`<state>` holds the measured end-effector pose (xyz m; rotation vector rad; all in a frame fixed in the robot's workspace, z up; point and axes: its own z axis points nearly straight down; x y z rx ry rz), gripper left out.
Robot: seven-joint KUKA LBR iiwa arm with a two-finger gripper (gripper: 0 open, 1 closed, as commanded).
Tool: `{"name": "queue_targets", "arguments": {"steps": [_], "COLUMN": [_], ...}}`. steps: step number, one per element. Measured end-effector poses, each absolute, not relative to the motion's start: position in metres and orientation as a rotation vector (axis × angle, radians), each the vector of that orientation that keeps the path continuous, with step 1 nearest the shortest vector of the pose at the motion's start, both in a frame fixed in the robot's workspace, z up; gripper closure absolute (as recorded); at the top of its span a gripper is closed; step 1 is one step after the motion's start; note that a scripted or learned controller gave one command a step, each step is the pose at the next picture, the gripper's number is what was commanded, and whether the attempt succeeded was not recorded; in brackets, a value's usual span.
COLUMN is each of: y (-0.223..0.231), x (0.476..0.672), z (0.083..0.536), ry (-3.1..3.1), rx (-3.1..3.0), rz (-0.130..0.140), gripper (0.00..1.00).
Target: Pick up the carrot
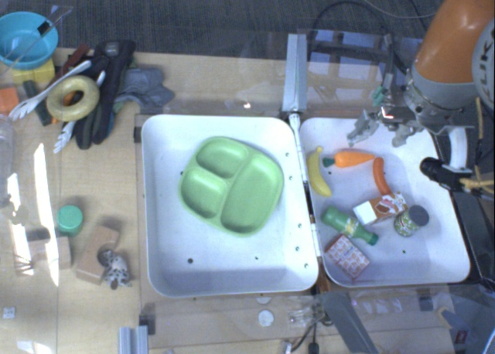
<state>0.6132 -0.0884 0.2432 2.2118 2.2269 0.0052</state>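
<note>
The carrot, orange with a green end, lies in the right bin near its back, between a yellow banana and a red sausage. My gripper hangs above the bin's back edge, just up and right of the carrot and apart from it. Its fingers are spread, with nothing between them.
A green divided plate sits in the left bin. The right bin also holds a green bottle, a small white and red carton, a can and a checkered packet. Clutter lies on the bench at left.
</note>
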Motion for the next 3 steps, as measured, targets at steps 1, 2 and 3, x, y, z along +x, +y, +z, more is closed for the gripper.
{"name": "queue_targets", "arguments": {"steps": [1,2,3], "y": [-0.09,-0.148,-0.124], "x": [0.619,0.625,0.664], "z": [0.116,0.087,0.086], "ry": [2.381,1.956,2.133], "rx": [2.045,2.451,2.323], "rz": [0.004,0.008,-0.022], "gripper": [0.0,0.0,0.0]}}
